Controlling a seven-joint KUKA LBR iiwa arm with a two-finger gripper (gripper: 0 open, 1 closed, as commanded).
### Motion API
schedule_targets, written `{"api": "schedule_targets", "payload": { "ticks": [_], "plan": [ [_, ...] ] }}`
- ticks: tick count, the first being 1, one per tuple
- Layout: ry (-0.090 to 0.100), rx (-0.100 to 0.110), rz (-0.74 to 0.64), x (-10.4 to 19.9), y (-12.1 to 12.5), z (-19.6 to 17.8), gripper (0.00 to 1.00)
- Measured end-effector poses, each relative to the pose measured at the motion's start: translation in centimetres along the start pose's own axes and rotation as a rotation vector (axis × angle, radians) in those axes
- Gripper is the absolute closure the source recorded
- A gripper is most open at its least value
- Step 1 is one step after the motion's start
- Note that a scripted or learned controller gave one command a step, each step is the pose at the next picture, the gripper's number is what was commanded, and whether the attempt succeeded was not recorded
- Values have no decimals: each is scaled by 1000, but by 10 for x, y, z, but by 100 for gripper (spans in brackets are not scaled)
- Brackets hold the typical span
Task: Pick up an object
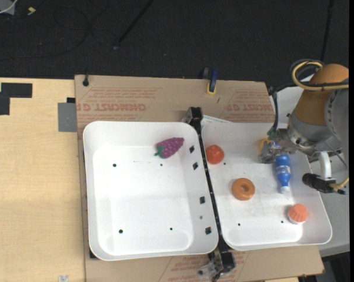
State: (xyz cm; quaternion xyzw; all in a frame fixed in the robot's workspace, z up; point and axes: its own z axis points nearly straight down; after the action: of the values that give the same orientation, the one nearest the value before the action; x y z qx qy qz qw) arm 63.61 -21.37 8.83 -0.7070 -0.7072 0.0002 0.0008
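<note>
White bins (106,216), cardboard sheet (142,101), wooden bench (30,175)

You see two white bins (106,157), each dotted with small black marks. A purple grape bunch (170,147) with a green stem lies in the left one. In the right, an orange-red ball (214,154), a tan-orange doughnut (243,189), a blue-and-white bottle (283,173) and an orange-pink piece (297,214). Brown cardboard (142,101) carries red print.

A blue clamp (211,81) grips the cardboard sheet (147,101).
</note>
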Motion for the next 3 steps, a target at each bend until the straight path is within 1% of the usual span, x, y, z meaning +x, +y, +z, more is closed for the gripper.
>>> {"api": "schedule_targets", "payload": {
  "ticks": [1, 2, 3],
  "plan": [
    [4, 16, 0, 0, 4, 3, 100],
    [1, 5, -1, 2, -57, -31, 100],
    [-1, -3, 0, 9, -3, 1, 100]
  ]
}}
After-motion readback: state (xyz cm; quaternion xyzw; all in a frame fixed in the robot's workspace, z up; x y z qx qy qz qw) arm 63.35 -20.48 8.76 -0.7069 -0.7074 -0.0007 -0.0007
